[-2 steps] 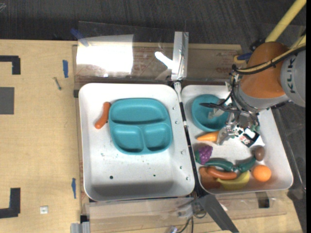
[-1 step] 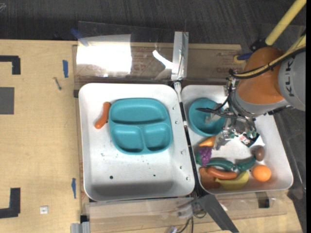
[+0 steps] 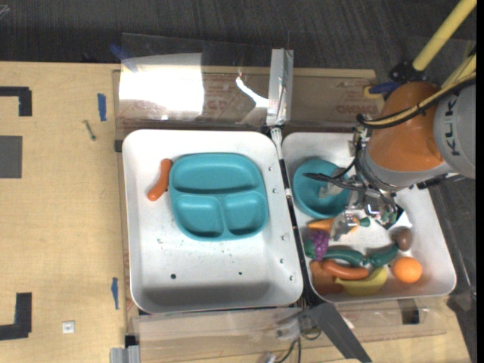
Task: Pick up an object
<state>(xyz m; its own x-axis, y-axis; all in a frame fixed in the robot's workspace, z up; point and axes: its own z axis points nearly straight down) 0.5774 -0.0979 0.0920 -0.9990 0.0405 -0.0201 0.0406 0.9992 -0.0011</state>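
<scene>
Single fixed camera, high above surface point(image 3: 60, 203), looking down at slant. Both white bins in frame: left bin point(image 3: 144, 271), right bin point(image 3: 439, 255). Far edge at top, near edge at bottom. Arm point(image 3: 404, 131) enters from right. Mid-range, whole workspace visible.

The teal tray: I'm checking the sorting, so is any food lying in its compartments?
No. The teal tray shows bare compartments, and the orange carrot lies beside it on the left bin floor.

Glossy white plastic bins point(image 3: 144, 278), smooth teal plastic tray point(image 3: 219, 195), matt wooden bench point(image 3: 53, 203), shiny toy orange point(image 3: 407, 270)
</scene>
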